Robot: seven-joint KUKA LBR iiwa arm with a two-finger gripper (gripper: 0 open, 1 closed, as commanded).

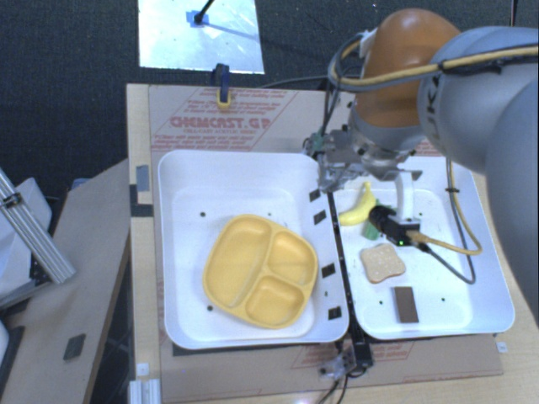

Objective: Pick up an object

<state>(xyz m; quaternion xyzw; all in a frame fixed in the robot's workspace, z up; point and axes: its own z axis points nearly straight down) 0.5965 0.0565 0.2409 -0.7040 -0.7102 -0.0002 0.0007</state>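
the arm enters from the right of the camera view, and its orange band sits above the wrist over the rear of the right bin point(498, 303). the gripper point(328, 179) is positioned at the rear part of the divide between the two bins, just over the inner wall of the right bin. its opening state cannot be determined from this view: the wrist body covers it from above. no object is visibly held.

contents of the right bin:
- a yellow banana point(357, 209), lying near the rear left corner, just beside the gripper, on its right in the view.
- a slice of toast point(382, 263), flat on the bin floor, nearer the front than the banana and apart from it.
- a brown rectangular block point(405, 304), flat, near the front of the bin, just in front of the toast, not touching it.

contents of the left bin point(171, 225):
- a yellow divided plate point(261, 269) with three compartments, lying upright on the floor toward the front right of the bin.

both bins rest on a cardboard sheet point(227, 123) with red print. a yellow and blue clamp point(223, 87) grips the rear edge of this sheet.
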